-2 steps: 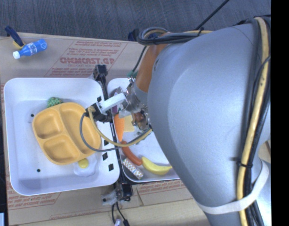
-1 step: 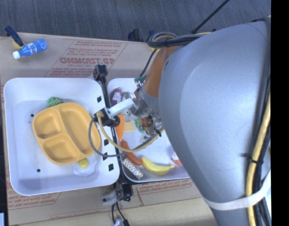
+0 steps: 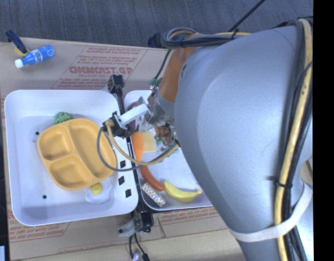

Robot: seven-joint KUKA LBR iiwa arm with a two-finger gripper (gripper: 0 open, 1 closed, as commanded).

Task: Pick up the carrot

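Observation:
The carrot (image 3: pixel 137 147) is an orange stick lying lengthwise at the left edge of the right bin (image 3: pixel 183 170), close to the wall between the two bins. My gripper (image 3: pixel 141 127) hangs directly above the carrot's upper end, at the bin's far left corner. The carrot's top end is hidden under the gripper, so contact between them is unclear. The big grey arm covers most of the right bin.
A pale yellow slice (image 3: pixel 149 142) lies beside the carrot. Below it are a reddish sausage (image 3: pixel 152 178), a banana (image 3: pixel 180 191) and a silvery packet (image 3: pixel 153 195). The left bin (image 3: pixel 17 145) holds a yellow divided plate (image 3: pixel 74 151), something green (image 3: pixel 62 117) and a fried egg (image 3: pixel 97 191). A blue bottle (image 3: pixel 35 55) lies outside.

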